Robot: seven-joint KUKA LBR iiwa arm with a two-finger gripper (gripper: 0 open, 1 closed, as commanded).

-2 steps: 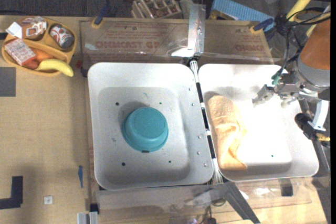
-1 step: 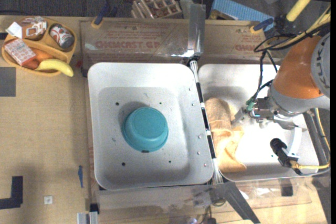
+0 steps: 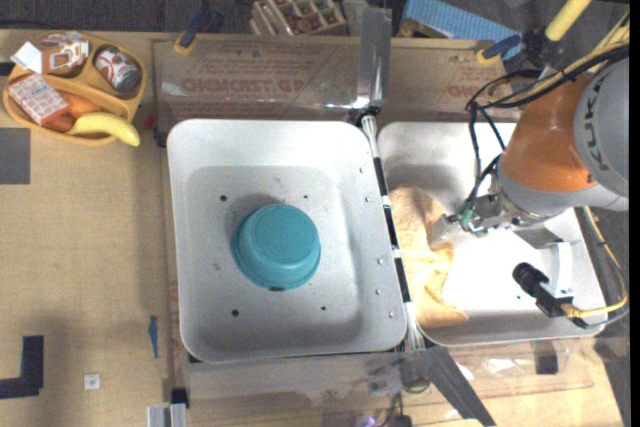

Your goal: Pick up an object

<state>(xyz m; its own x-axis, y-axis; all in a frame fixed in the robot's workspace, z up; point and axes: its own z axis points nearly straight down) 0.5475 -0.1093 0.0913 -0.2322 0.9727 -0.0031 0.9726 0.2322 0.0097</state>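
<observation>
Gripper (image 3: 447,227) apparently touching tan cloth (image 3: 420,213).

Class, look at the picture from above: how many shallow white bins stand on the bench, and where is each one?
2. The left bin holds a teal bowl. The right bin sits directly beside it, under the arm, which hides part of it.

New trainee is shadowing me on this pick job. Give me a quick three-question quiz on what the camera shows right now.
1. True or false: the teal bowl sits in the left bin.
2. Which bin is the gripper over? A) left B) right
3. Fill in: the tan, bread-like objects lie against the right bin's ____ wall.

Key: 1 true; 2 B; 3 left.
</observation>
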